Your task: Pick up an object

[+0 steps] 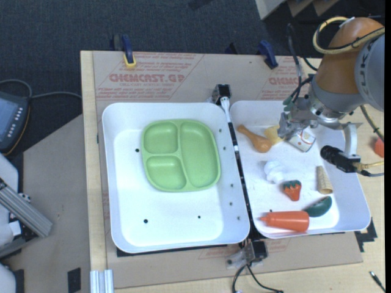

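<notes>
In the left bin (pixel 122 163) you see a green divided plate (pixel 181 155). In the right bin (pixel 351 209), a wooden spoon (pixel 255 138), carrot (pixel 286 220) and strawberry (pixel 292 189) lie; the hand (pixel 292 128) hovers far, grip unclear.

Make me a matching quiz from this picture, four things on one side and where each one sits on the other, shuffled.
Things:
1. green tray
2. carrot
3. wooden spoon
4. gripper

Places:
A. near edge of the right bin
B. far end of the right bin, above the toys
C. left bin
D. right bin, near the divider

Pairs: 1-C, 2-A, 3-D, 4-B
</notes>
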`<action>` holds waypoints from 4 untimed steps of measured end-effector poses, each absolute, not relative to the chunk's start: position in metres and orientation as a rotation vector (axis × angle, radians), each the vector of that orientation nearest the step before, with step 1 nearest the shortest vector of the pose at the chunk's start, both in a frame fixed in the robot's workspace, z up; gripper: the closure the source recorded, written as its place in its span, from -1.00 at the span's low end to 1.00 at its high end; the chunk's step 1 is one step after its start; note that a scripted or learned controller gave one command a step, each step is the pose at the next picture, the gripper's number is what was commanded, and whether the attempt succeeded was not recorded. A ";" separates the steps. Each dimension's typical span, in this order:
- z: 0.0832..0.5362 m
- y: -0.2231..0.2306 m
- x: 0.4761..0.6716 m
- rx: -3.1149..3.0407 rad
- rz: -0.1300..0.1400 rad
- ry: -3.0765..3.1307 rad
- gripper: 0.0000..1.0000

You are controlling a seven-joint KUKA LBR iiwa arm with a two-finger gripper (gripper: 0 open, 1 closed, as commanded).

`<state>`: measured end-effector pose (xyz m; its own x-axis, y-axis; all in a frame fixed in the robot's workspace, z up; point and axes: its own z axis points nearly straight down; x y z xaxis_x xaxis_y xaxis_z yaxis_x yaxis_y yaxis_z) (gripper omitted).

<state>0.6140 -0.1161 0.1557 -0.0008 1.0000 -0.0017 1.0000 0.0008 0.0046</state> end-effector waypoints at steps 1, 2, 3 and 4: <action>0.217 -0.122 0.610 2.216 0.006 2.217 1.00; 0.226 -0.122 0.611 2.218 0.004 2.220 1.00; 0.232 -0.082 0.589 2.220 -0.001 2.228 1.00; 0.233 -0.035 0.549 2.221 -0.002 2.228 1.00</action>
<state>0.5492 -0.0352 0.2334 -0.0030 1.0000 0.0020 1.0000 0.0031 -0.0041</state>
